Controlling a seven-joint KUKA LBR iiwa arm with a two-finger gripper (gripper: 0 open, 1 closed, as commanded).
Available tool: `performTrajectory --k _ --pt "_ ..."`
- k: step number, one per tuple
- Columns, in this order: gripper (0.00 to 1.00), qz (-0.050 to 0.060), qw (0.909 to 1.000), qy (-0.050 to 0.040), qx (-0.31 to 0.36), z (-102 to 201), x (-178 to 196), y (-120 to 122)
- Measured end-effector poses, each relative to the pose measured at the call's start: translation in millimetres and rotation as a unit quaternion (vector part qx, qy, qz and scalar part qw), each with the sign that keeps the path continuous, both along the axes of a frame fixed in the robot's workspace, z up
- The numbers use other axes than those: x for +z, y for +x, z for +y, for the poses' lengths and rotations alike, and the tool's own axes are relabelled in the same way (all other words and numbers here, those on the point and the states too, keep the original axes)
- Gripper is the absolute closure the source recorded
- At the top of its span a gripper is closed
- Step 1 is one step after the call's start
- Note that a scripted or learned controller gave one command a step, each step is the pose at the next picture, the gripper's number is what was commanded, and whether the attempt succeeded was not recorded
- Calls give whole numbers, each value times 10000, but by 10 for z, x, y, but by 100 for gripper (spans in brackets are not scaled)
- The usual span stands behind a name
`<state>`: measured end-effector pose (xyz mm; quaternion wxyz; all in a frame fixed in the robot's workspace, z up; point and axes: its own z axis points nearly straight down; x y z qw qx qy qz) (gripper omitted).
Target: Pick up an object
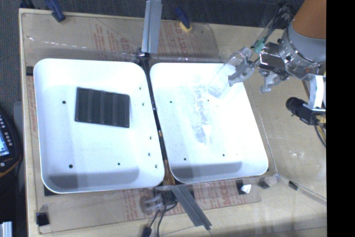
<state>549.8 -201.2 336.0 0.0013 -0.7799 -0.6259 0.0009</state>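
Claw (237, 70) hangs over the upper right corner of the right bin (252, 166), with a clear, glassy object (217, 86) at its tip; whether the object is truly pinched cannot be told, as both are see-through and blurred together. More clear plastic pieces (201, 118) lie scattered along the middle of that bin's floor. To do the pickup well, the arm should probably rise slowly and straight, since a slick clear thing may slip from a shallow hold. Across the divider, the left bin (47, 72) holds a dark ribbed rectangular pad (102, 107), lying flat. Both bins sit on the worktop (288, 147).
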Motion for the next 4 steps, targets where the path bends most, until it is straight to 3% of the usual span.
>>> performTrajectory --k 1,2,3,4 --pt "0 13 9761 -3 -2175 63 -413 -216" --pt "0 27 8964 -8 -4433 253 -531 -538" --pt "0 8 8931 -7 -4498 81 -213 99" --pt "0 -19 8410 -10 -5410 -95 355 -439"
